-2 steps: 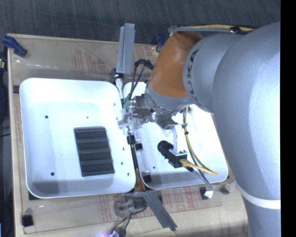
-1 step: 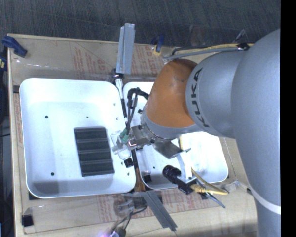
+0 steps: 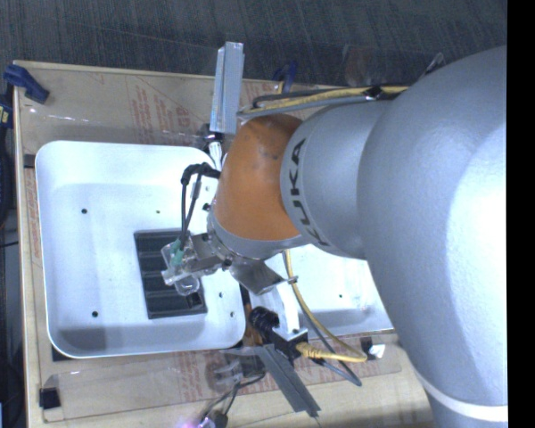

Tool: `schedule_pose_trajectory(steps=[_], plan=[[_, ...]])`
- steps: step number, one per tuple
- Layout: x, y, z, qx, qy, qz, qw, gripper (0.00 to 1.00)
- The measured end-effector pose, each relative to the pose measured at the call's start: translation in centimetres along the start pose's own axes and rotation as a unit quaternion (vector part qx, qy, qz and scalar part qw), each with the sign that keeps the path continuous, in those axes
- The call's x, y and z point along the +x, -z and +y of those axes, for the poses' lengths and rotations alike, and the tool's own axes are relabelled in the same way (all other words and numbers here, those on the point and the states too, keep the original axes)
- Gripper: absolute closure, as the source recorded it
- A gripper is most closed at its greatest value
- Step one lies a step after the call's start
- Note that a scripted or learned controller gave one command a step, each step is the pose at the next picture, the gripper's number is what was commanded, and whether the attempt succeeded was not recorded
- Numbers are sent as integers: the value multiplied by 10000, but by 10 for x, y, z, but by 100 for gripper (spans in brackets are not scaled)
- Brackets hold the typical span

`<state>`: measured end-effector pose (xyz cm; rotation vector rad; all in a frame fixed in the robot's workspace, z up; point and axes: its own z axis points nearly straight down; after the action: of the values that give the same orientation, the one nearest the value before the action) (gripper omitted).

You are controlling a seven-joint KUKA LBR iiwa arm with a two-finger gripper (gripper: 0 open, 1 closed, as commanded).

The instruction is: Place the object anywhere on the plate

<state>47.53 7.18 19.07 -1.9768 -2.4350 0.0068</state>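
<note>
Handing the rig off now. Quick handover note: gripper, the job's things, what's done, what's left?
Gripper: over the dark ridged plate in the left bin; finger state can't be read.
Object: something small and translucent with a green tint sits at the fingertips, too unclear to identify or to call held.
Done: arm is over the plate.
Left: confirm the object is resting on the plate, then retract.

The arm (image 3: 357, 185) bears black letters "KUKA" on its grey casing beside the orange band, partly cut off; faint red print on the bench (image 3: 152, 105) is too blurred to read.
</note>
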Motion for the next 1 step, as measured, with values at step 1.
schedule_pose_trajectory(steps=[1], plan=[[51,102,14,-38,1172,-2,9931,100]])
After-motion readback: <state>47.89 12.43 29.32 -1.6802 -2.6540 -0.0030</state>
